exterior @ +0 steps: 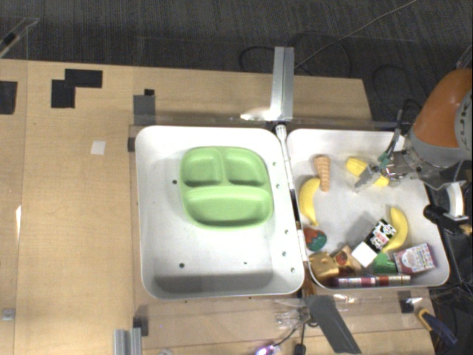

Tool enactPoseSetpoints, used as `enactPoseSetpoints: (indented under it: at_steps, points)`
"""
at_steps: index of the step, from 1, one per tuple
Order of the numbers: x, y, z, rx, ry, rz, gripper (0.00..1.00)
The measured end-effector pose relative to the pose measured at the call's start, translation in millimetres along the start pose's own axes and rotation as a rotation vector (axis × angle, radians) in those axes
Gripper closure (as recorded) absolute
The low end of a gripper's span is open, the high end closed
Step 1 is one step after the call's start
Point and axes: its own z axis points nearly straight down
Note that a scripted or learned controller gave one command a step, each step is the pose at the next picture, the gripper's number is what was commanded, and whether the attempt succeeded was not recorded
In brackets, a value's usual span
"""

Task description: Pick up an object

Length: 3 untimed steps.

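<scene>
Your gripper [373,174] sits low over the upper part of the right bin [336,217], reaching in from the right edge. Its fingers point left and slightly down, with their tips right at a small yellow piece [358,168]. Whether they are spread or closed, I cannot tell; the metal blurs into the yellow behind it. I see nothing clearly caught between them, so treat the gripper as holding nothing.

The nearest candidate is that yellow piece, touching or just left of the tips. It looks short and rounded, its long axis running roughly left to right, in line with the approach. In my judgement the grasp turns on this: the piece lies ahead of the fingers, not between them, so a close from here could push it left.

Other items lie further off: a cone [322,171] left of the piece, a banana [307,201] by the divider, a second banana [400,228] below the gripper, and clutter along the bottom wall. The left bin [159,198] holds a green tray [224,186].
</scene>
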Motion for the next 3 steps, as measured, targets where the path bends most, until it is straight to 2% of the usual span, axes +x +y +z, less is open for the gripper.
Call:
enactPoseSetpoints:
  at_steps: [1, 2, 3]
  points:
    - [1.3, 3.4, -12.9, -0.007, 0.0, -0.003, 1.0]
    - [1.3, 3.4, -12.9, -0.007, 0.0, -0.003, 0.0]
    - [32.0, 63.0, 2.3, 0.004, 0.002, 0.013, 0.0]
